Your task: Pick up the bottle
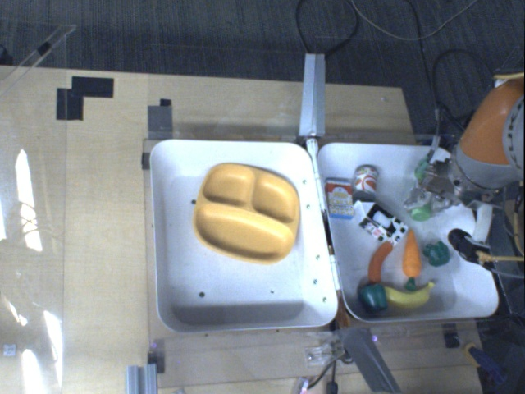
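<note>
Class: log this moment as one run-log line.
arm: over right bin | gripper: above green bottle | grasp: unconfirmed | left bin: yellow tray

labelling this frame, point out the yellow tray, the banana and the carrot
yellow tray [246,213]: camera view, on its middle ridge, left bin.
banana [408,295]: camera view, mid-body, right bin's near edge.
carrot [412,257]: camera view, on its orange body.

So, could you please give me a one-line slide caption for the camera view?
KUKA arm's gripper over the right bin of toy food, yellow compartment tray in the left bin.
</note>
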Motion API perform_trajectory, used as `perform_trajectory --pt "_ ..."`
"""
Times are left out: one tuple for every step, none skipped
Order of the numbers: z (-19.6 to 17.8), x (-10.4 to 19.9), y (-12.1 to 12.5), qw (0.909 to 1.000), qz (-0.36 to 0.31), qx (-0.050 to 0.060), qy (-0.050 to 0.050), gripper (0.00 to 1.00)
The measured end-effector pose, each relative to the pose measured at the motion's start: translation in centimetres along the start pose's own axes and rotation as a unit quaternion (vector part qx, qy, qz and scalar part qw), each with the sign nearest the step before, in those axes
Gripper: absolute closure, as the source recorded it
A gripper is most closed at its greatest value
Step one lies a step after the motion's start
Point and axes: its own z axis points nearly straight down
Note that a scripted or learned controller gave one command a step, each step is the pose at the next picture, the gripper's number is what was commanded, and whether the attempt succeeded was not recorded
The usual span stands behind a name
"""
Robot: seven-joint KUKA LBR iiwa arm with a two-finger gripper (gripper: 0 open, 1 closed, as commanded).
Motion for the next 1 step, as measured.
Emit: perform_trajectory --pt "-5.44 0.61 -3.06 1.0000 0.001 0.002 0.000 1.00"
